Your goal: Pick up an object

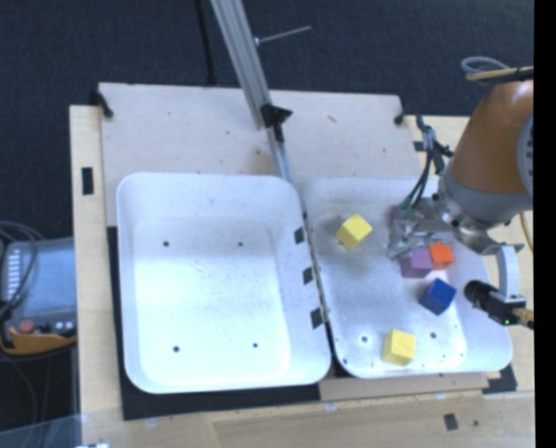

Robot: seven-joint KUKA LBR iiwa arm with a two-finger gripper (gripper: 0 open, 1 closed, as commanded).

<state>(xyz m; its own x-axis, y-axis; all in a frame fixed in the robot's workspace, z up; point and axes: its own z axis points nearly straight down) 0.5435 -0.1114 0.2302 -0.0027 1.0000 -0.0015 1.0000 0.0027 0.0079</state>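
Observation:
The right bin (371, 199) holds several small blocks. A yellow cube (354, 231) lies near its left side, and a second yellow cube (399, 346) sits near the front. A purple block (416, 264) and an orange block (441, 254) lie side by side, touching, with a blue cube (437, 296) just in front of them. My gripper (402, 241) hangs low over the bin, right at the purple block's upper left corner. The orange and grey arm (491, 157) reaches in from the right and hides part of the bin's right side.
The left bin (213, 278) stands beside the right one, sharing a divider edge. A slanted metal rail (245, 49) rises from the back of the bench. A black fitting (491, 301) on the arm sticks out over the right bin's rim.

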